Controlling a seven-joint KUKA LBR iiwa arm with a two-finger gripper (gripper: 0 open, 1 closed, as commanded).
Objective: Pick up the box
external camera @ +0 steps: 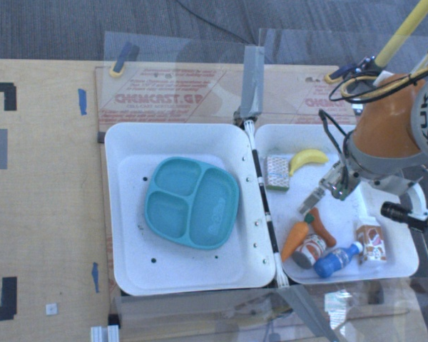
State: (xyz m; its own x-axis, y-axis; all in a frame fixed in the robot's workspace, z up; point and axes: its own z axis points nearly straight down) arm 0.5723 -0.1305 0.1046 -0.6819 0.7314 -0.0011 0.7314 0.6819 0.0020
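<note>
Gripper (319,199) low over middle of right bin (406,268), fingers angled down-left, nothing seen between them; open or closed impossible to tell from this angle. Just below fingertips, two carrots (294,239) side by side. Box (277,172): one only, small, pale green-and-white speckled face, lying flat at bin's left wall, left of gripper and apart from it. One banana (307,159) just right of box. One can (312,250), one blue bottle (337,260), one small carton (371,241) along near edge. Left bin (121,155): one teal divided plate (192,202), three compartments.
</note>
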